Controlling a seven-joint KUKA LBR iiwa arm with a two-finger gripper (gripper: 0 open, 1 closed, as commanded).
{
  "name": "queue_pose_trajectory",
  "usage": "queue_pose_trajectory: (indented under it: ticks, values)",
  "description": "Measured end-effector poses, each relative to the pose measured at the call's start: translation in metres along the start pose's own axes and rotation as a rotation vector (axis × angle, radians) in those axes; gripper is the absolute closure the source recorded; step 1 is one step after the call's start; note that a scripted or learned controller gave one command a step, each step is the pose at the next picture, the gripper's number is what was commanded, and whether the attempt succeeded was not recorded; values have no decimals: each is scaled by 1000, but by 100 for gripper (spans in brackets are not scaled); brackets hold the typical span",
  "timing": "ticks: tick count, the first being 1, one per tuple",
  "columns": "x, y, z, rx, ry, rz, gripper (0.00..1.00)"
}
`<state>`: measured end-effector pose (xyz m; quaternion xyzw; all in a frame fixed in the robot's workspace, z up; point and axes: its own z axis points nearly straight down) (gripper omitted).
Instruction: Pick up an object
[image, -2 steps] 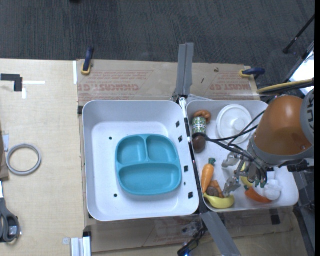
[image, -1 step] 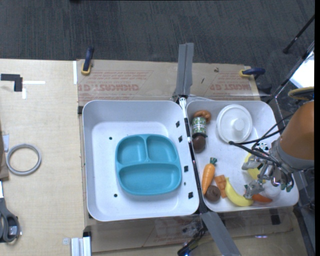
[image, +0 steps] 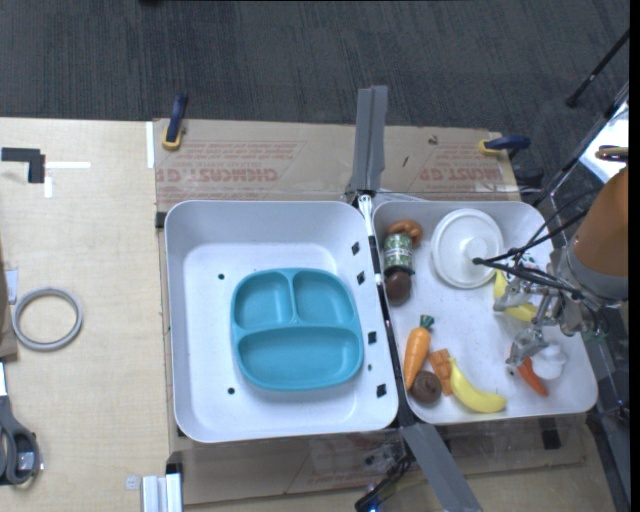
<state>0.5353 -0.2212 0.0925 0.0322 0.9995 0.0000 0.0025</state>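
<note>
Gripper mine, metal, grip state unreadable, above glossy right bin; curved smooth banana at eight o'clock.

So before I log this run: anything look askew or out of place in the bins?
Nothing stands out. The blue divided plate lies flat in the left bin; the toy carrot, banana and white dish lie loose in the right bin.
</note>
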Motion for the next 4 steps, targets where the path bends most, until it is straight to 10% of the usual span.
queue_pose_trajectory:
  ticks: [2, 3, 4]
  values:
    - [59, 27, 0, -1, 3, 130, 0]
    - [57, 27, -9, 0, 0, 127, 100]
    - [57, 27, -9, 0, 0, 127, 0]
